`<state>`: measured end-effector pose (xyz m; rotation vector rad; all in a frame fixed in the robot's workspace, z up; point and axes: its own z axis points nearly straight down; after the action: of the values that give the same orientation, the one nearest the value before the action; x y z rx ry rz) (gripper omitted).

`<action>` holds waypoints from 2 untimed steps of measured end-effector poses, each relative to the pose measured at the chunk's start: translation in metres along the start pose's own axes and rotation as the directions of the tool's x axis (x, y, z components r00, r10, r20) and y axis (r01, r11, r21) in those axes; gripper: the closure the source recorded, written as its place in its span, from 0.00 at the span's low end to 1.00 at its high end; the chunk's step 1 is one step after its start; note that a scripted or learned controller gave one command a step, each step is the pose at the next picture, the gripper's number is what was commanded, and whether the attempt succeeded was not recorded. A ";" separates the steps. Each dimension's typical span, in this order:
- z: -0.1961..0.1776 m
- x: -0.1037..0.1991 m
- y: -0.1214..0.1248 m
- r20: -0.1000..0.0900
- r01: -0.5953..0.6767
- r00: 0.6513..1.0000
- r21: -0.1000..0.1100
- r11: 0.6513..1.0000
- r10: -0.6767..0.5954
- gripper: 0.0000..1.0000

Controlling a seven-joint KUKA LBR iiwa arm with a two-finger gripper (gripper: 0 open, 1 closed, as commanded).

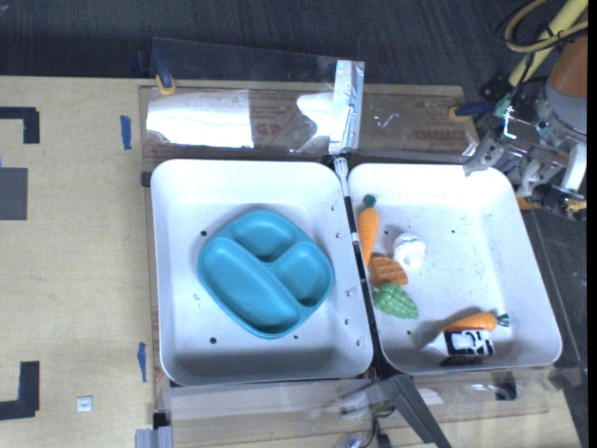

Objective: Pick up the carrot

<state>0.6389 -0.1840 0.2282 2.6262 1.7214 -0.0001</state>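
A blue three-compartment plastic plate (266, 272) sits mid left white bin (177, 250). In the right white bin (522, 250), an orange toy carrot with green top (367, 229) lies against the left wall; another orange carrot (474, 322) lies near the front-right corner. The pincer (522, 161) hovers over the back-right corner; its opening cannot be made out.

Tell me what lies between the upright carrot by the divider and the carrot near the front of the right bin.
In the camera view, between the upright carrot and the front carrot lie an orange piece and a green leafy piece.
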 end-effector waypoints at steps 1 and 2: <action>0.038 -0.035 -0.056 0.001 -0.057 0.998 0.006 0.998 0.057 0.00; 0.136 -0.048 -0.112 -0.001 0.092 0.996 0.008 0.996 -0.092 0.00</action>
<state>0.5167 -0.1834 0.0923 2.5503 1.8446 -0.0062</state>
